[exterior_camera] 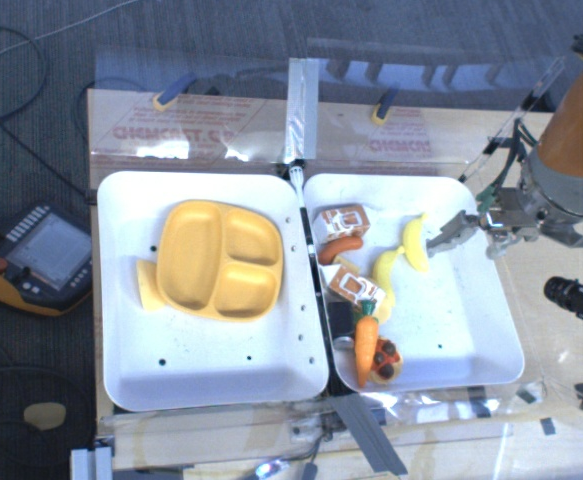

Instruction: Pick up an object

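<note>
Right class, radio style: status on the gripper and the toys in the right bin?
Gripper over right bin, beside banana. Nothing seen held. Carrot and food packs crowd bin's left side.

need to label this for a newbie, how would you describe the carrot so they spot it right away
Look in the right white bin, along its left wall where the toy food is piled. The carrot lies at the near end of that pile, a plain orange cone with a green top, unlike the yellow banana farther back.

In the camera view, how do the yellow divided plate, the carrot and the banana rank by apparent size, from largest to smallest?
1. Yellow divided plate, clearly the largest.
2. Carrot and banana: they look about alike in size, so I would not rank one over the other.
</note>
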You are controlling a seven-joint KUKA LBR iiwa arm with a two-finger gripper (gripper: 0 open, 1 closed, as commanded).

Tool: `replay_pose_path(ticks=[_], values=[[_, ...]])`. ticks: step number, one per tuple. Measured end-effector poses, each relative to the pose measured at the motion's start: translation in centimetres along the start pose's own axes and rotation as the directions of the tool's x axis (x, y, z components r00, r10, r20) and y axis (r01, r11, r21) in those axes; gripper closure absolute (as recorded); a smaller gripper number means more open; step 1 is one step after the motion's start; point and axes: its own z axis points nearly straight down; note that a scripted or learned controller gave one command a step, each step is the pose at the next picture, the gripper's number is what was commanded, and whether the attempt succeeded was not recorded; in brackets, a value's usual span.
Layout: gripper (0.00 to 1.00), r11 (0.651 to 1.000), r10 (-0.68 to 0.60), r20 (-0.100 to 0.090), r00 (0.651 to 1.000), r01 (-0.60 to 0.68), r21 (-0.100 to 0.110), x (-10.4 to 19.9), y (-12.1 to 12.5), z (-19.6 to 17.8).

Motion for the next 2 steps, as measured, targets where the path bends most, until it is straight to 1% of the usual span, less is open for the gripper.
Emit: replay_pose_path(ticks=[1,2], values=[[0.00,0.990,0.142,0.000,0.990,-0.142,0.002,2.5,4.6,8.7],[0.00,1.000,0.017,0.004,1.000,-0.017,-0.012,-0.6,10.5,18.7]])
